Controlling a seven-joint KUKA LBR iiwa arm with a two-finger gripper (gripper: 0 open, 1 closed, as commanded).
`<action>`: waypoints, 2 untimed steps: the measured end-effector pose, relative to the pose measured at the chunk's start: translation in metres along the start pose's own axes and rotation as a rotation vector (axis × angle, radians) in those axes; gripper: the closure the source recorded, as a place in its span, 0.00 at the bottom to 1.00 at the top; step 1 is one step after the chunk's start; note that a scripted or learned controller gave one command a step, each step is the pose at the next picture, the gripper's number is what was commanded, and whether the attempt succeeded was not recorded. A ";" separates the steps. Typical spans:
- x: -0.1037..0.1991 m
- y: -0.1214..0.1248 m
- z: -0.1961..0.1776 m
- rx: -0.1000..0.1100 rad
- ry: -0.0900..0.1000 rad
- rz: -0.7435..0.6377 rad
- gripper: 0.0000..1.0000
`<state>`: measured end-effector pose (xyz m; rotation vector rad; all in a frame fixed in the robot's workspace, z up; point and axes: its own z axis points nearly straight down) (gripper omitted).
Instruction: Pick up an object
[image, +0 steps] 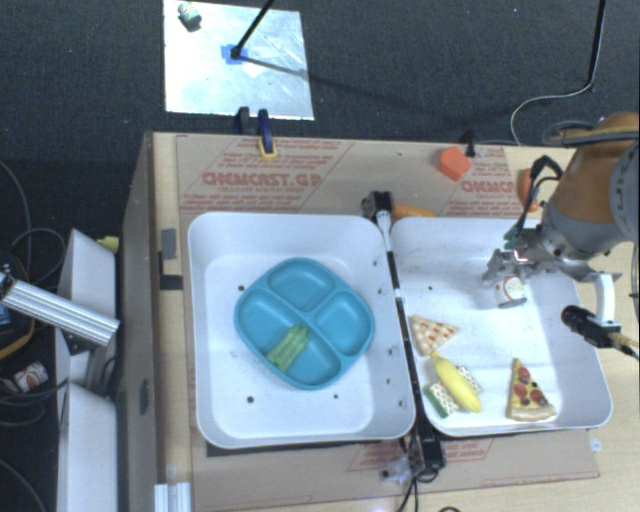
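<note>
Here we see the gripper (510, 283) low in the right bin (470, 250), above the pizza slices; its grasp we cannot tell.

The gripper (508, 268) was silvery grey with a small red-and-white spot at its tip, under an orange band (588, 185) on the grey arm. Just below it, in the same white bin (590, 400), lay a tan pizza slice (432, 332) dotted red, a yellow banana (458, 385) and a second slice (527, 392), orange with red spots. Well to its left, a turquoise divided plate (305, 322) held a pale green piece (288, 347) in the other white bin (215, 300), on brown cardboard (330, 170) printed with red lettering.
</note>
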<state>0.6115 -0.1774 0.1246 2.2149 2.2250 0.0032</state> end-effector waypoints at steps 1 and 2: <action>0.051 0.002 -0.057 -0.002 0.000 0.000 1.00; 0.114 -0.029 -0.070 0.001 0.001 0.000 1.00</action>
